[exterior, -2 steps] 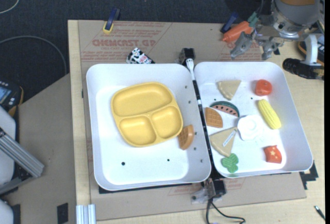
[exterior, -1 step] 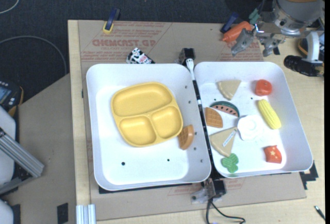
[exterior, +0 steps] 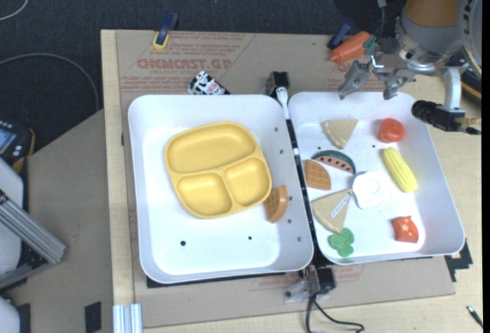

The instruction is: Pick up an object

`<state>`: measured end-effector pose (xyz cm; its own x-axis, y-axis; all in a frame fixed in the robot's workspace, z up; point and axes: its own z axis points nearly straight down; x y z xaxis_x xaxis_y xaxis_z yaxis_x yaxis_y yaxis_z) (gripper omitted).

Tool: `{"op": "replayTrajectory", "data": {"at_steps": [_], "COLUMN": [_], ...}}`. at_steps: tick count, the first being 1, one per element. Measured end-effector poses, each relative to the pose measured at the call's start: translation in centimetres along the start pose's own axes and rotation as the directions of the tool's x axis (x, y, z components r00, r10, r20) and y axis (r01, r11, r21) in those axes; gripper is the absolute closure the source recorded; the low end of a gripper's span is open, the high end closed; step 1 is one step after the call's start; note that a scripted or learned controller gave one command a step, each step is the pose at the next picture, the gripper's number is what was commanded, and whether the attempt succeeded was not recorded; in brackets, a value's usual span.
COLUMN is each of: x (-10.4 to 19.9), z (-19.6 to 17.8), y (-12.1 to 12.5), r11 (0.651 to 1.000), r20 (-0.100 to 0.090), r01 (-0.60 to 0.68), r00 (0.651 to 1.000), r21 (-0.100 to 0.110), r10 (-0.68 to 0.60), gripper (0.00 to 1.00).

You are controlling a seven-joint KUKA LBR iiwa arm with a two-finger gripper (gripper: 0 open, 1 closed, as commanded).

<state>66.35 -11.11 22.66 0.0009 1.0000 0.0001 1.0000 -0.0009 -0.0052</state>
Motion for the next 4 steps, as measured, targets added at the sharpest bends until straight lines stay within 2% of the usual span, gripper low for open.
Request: {"op": "replayTrajectory", "data": {"at_steps": [1, 2, 3, 4], "x": [0.3, -0.3, -0.2, -0.2], "z": [6.3, 12.2, 14.3, 13.0], "y": [0.4, -0.3, -0.3, -0.2], "r11": [1.0, 1.0, 1.0, 1.0], "r20": [-0.001, -0.001, -0.001, 0.0], "r01": [0.002, 0.001, 0.001, 0.001], "r00": [1.0, 1.0, 1.0, 1.0], "r21": [0.003, 0.002, -0.001, -0.006], "r10": [-0.002, -0.001, -0.001, -0.001], "gripper": [0.0, 0.0, 0.0, 1.0]}}
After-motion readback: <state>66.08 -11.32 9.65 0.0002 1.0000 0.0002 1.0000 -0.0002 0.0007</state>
